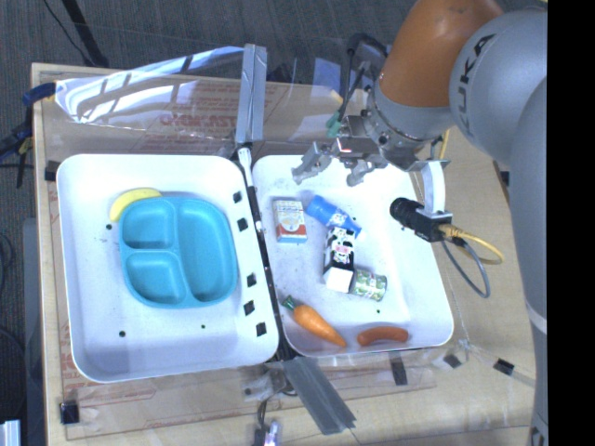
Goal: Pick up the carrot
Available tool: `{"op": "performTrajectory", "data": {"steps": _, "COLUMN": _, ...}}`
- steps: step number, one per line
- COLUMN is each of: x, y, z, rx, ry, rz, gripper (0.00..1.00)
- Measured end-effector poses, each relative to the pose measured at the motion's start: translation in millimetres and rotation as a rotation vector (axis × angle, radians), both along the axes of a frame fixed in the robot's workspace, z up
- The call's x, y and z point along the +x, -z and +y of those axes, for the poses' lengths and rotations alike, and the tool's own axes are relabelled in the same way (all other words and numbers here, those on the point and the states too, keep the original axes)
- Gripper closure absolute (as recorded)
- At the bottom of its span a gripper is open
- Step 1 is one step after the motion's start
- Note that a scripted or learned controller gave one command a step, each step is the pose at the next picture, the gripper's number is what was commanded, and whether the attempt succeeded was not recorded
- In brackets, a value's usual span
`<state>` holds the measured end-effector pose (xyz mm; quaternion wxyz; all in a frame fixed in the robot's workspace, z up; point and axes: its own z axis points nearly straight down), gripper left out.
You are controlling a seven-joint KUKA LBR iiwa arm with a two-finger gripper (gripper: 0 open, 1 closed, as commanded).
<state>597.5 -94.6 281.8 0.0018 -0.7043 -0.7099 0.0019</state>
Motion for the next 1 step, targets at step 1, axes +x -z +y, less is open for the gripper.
{"op": "performTrajectory", "data": {"steps": 1, "x": -74.3, "y": 110.7, "z": -65.8, "rx": 0.0, "ry": -0.038, "rz": -0.001, "gripper": 0.0}}
